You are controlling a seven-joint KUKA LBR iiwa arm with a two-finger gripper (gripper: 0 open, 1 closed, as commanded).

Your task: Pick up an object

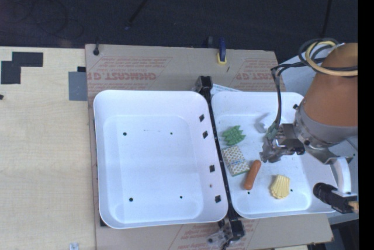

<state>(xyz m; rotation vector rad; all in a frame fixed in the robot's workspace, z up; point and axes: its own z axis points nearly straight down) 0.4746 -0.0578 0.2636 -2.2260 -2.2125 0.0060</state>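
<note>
In the right bin (292, 101) lie a green leafy piece (234, 135), a checkered beige block (235, 160), an orange sausage-shaped piece (252, 174) and a yellow ribbed piece (280, 187). My gripper (270, 148) hangs low over the middle of this bin, reaching in from the right. It is just right of the checkered block and above the orange piece, and I see nothing clearly held in it. A small grey shape (262, 124) shows just up-left of the gripper.
The left bin (105, 126) stands beside the right one, with a black divider strip (213, 149) between them. Both rest on a brown cardboard sheet (146, 68). The arm's bulky orange-and-grey body (333, 103) covers the right bin's right side.
</note>
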